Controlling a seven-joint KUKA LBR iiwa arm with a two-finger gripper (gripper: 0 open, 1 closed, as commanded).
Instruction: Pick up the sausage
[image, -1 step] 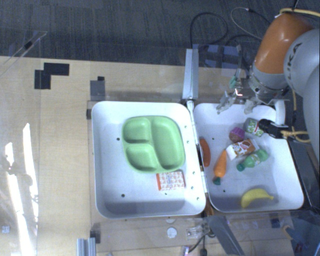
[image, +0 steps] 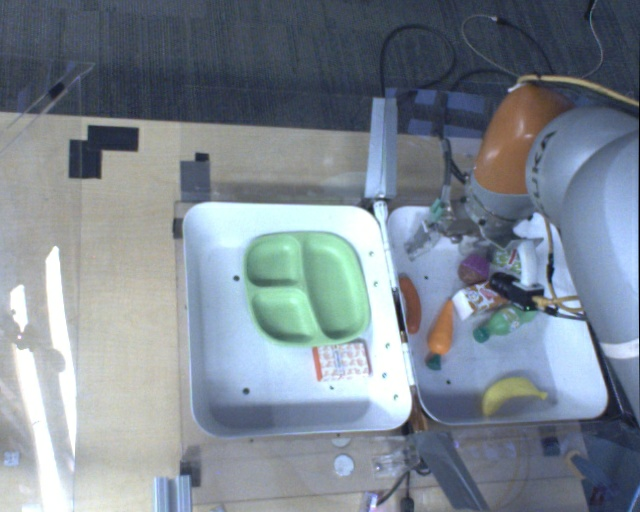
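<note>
The sausage (image: 409, 301) is a short reddish-brown piece lying lengthwise against the left wall of the right bin (image: 570, 405). My gripper (image: 428, 232) hangs over the far left corner of that bin, below the orange band of the arm. It is apart from the sausage, which lies a little nearer the front than the gripper. Nothing shows held in the gripper.
Right of the sausage lie a carrot (image: 440, 328), a red-and-white packet (image: 478, 298), a green bottle (image: 503, 322), a purple item (image: 474, 267) and a banana (image: 515, 393). The left bin (image: 215, 300) holds a green divided plate (image: 305, 285) and a small printed card (image: 342, 360).
</note>
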